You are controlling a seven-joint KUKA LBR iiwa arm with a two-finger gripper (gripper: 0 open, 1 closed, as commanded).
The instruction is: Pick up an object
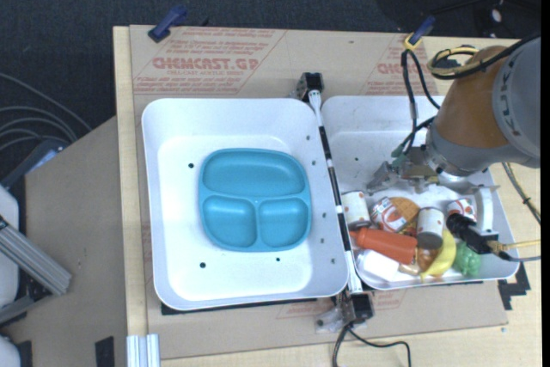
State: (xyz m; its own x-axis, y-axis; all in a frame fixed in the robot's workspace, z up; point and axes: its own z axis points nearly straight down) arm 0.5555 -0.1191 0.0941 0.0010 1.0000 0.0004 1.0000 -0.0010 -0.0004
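Toy food is piled in the near end of the right bin (361, 120), below the arm (490, 112). A carrot (388, 241) lies there with its long axis running left to right, tilted slightly down toward the right, its right end meeting a dark can (430, 225). A banana (443, 256) is seen just right of the carrot, curved, its long axis slanting from lower left up to the right. A green piece (467, 260) sits beside the banana at the bin's right corner, and a white plate (378, 269) lies under the carrot's near side. Behind the carrot, a round orange-and-white item (397, 213) and a small white cup (353, 207) are placed near the divider between the bins.

The gripper (387, 176) is lowered into the right bin, just behind the pile; whether it is spread or closed cannot be told, and nothing is seen held in it.

A blue divided tray (254, 198) rests in the middle of the left bin (172, 185), its long axis left to right.
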